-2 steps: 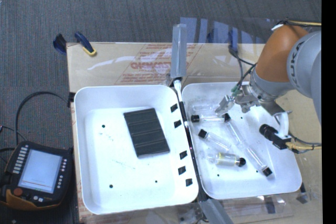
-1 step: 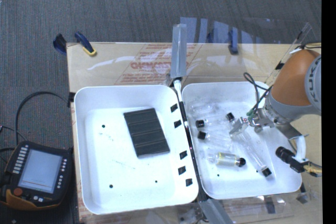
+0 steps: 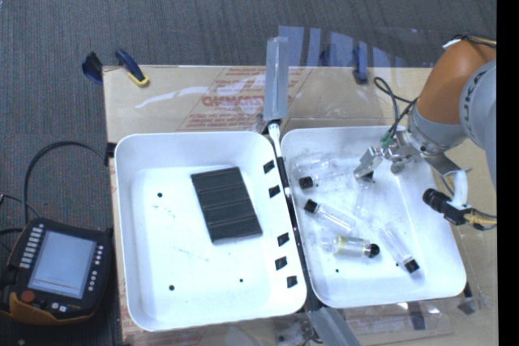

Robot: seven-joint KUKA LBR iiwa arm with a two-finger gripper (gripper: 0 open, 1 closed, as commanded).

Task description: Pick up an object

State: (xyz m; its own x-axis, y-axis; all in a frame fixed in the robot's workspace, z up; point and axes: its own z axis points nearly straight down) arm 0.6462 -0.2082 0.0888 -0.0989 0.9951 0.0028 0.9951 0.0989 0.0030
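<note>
Gripper (image 3: 369, 166) state cannot be told from this slanted view. Going left to right: a dark ribbed slab (image 3: 226, 204) lies in the left bin (image 3: 130, 255); clear capped tubes (image 3: 328, 215) scatter the right bin (image 3: 442, 271). Nearest tube lies just below-left of the gripper, long axis slanting down-right.

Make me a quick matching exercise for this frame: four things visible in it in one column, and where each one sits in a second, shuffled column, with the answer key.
Things:
1. dark ribbed block
2. clear vials
3. handheld screen
4. blue clamp

Places:
A. bench's back left edge
B. left bin
C. floor, left of the bench
D. right bin, below the gripper

Pairs: 1-B, 2-D, 3-C, 4-A
</note>
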